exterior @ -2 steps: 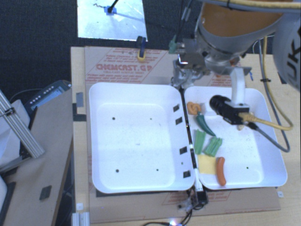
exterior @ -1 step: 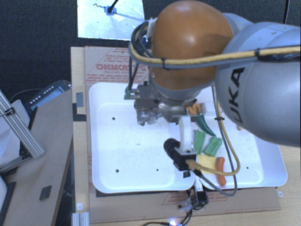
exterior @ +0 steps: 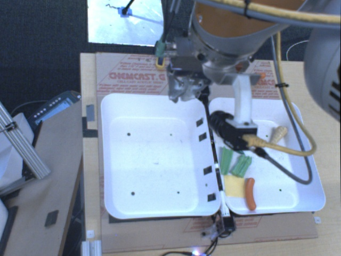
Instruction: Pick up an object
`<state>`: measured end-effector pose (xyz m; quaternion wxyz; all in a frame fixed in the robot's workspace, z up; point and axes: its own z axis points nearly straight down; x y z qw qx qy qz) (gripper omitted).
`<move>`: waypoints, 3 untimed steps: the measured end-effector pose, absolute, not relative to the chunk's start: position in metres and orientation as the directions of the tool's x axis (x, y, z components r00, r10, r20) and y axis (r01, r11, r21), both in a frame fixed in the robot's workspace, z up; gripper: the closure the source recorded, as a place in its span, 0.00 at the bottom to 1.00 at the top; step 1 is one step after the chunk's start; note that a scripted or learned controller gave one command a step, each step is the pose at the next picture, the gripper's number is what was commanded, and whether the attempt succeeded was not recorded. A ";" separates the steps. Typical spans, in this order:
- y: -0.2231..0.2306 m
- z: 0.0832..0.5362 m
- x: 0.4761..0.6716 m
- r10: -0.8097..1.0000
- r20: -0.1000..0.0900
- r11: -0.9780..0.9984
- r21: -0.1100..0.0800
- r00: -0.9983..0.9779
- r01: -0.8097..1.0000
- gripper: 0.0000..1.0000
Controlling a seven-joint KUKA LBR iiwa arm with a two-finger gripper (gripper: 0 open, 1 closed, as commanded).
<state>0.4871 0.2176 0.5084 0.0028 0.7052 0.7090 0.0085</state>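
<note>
The left bin (exterior: 154,159) has only bare white floor, and the gripper (exterior: 184,89) hangs up high over the back edge between the two bins, with nothing seen under it. All the things are in the right bin (exterior: 306,196): two green pieces (exterior: 235,163), a flat yellow square (exterior: 234,185), an orange stick (exterior: 250,193) and a pale knobbly thing (exterior: 278,134) near the back. I think the job has not really started, because nothing is picked up yet, and the arm must go down to one of those things and grab it.
</note>
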 end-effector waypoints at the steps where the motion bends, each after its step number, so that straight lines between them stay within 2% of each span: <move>1: 0.235 0.371 0.485 1.000 -0.005 0.003 -0.011 -0.003 1.000 1.00; 2: 0.234 0.512 0.487 1.000 0.009 0.005 0.016 -0.005 1.000 1.00; 3: 0.234 0.387 0.485 1.000 -0.005 0.001 -0.010 -0.001 1.000 1.00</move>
